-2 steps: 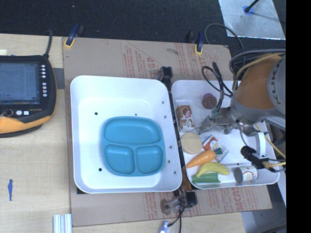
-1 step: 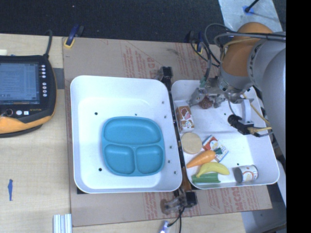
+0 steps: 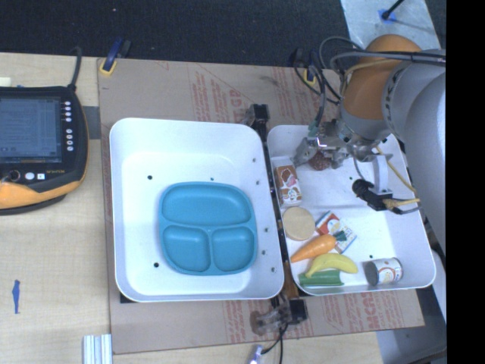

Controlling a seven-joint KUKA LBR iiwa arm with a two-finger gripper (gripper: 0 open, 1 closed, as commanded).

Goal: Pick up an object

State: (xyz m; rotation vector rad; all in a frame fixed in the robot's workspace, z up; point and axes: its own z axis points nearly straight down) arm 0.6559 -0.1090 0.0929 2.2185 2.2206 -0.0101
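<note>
**Arm Reaches Into Crowded Bin, Grasp Unconfirmed**

The grey KUKA arm (image 3: 394, 105) leans over the right-hand white bin (image 3: 413, 241), its gripper (image 3: 324, 152) low at the bin's far end, near a dark reddish object (image 3: 324, 161) that is too blurred to identify. Whether the hand is spread or closed, and whether it has hold of anything, cannot be told from this angle. The candidates lie mostly toward the near end: a small printed packet (image 3: 288, 185) by the left wall, a tan disc (image 3: 298, 223), a toy carrot (image 3: 314, 248), a banana (image 3: 333, 263) touching a green vegetable (image 3: 322, 278), a colourful packet (image 3: 336, 230) and a small can (image 3: 383, 271) on its side. The left bin (image 3: 132, 203) holds a blue divided plate (image 3: 207, 227). The risk here appears to be a miss: working close to the bin's far wall, the gripper could catch the rim or merely nudge its target aside, and a closing hand could come away with nothing.
</note>
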